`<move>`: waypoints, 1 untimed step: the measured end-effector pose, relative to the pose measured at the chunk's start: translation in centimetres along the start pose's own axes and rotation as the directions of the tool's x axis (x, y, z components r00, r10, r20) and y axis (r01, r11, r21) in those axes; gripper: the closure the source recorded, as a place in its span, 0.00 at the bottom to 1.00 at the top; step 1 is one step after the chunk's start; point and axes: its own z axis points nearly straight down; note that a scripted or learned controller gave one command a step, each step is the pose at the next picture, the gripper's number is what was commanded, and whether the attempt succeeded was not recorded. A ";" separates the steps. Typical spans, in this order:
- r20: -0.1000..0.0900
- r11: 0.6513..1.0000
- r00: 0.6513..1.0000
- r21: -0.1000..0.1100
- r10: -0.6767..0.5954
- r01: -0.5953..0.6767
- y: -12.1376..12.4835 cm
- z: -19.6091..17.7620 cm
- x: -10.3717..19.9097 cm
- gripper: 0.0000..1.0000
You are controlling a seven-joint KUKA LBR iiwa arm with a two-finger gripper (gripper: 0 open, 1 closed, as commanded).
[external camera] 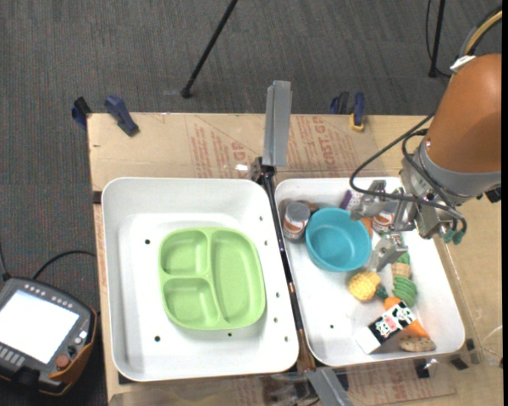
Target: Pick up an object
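My gripper hangs low over the middle of the right bin, just right of a blue bowl. Right below it lie a yellow corn toy and a green knobbly toy. A small orange piece and a black-and-white carton sit nearer the front, with a brown item at the front corner. A small can stands left of the bowl. A red-labelled can is partly hidden behind the wrist. Nothing shows held in the gripper.
The left bin holds a green divided plate. A grey upright post stands behind the gap between the bins. A purple item lies at the right bin's back. A tablet sits on the floor at lower left.
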 end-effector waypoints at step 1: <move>-0.015 0.995 0.995 -0.001 0.103 -0.103 -0.7 17.4 -0.3 0.00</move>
